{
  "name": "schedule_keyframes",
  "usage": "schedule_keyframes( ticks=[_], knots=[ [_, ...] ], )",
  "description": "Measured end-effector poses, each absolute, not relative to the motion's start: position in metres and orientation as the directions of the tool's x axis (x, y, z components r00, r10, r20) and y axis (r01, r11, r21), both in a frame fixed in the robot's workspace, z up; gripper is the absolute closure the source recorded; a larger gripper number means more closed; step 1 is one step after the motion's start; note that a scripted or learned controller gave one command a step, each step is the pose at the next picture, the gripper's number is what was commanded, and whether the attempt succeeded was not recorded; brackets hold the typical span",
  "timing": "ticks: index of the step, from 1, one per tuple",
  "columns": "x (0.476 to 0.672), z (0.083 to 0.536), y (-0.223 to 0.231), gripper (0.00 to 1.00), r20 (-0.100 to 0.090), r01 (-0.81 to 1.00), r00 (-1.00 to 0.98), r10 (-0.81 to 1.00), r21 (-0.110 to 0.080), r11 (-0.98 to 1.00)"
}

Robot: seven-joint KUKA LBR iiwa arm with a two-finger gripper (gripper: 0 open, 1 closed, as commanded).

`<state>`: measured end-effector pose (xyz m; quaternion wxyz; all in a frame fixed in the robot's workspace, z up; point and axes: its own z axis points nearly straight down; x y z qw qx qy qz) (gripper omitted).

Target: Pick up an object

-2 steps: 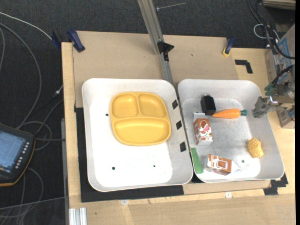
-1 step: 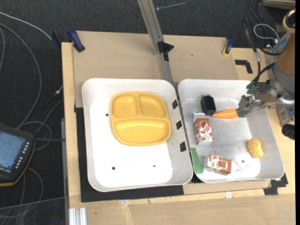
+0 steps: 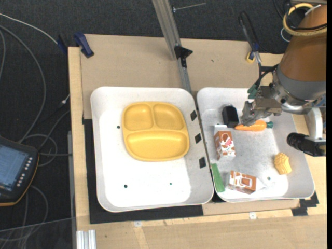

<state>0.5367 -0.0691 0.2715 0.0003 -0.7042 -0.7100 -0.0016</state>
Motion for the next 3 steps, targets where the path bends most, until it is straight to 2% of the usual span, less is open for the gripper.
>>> schedule_keyframes(
  ticks=[1,3],
  knots=[
    [0.550,0.267,-0.010,1.00,0.002,1.000,-0.008,1.000,0.002,0.008],
    [0.545,0.264,0.097,1.00,0.002,1.000,-0.006,1.000,-0.004,0.006]
  ],
)
